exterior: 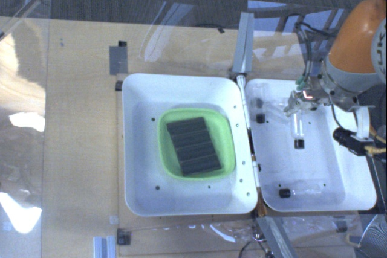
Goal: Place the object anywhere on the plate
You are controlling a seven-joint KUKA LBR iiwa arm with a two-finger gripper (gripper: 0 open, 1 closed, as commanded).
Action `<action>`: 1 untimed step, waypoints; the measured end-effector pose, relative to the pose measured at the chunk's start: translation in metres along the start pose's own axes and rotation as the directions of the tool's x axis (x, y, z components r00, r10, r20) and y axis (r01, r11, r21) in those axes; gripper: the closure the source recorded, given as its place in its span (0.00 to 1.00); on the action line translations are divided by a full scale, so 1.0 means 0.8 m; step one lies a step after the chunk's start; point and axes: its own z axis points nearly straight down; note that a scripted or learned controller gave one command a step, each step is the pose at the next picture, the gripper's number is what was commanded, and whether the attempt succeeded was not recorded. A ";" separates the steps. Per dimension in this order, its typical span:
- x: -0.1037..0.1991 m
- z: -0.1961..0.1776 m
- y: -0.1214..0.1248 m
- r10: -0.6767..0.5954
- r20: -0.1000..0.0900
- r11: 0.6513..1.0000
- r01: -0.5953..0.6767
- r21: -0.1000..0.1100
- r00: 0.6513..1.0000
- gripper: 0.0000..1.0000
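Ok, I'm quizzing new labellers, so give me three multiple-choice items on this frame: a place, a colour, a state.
1. The claw is over: A the right bin; B the left bin; C the bench.
2. The plate is: A red; B green; C blue.
3. The dark block: A lies on the plate; B is in the claw; C stands on the bench.
Answers: A, it hangs above the right bin; B, its rim is green; A, it lies flat on the plate.
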 end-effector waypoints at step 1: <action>0.084 0.015 -0.018 -0.273 -0.003 0.962 0.273 0.002 0.962 1.00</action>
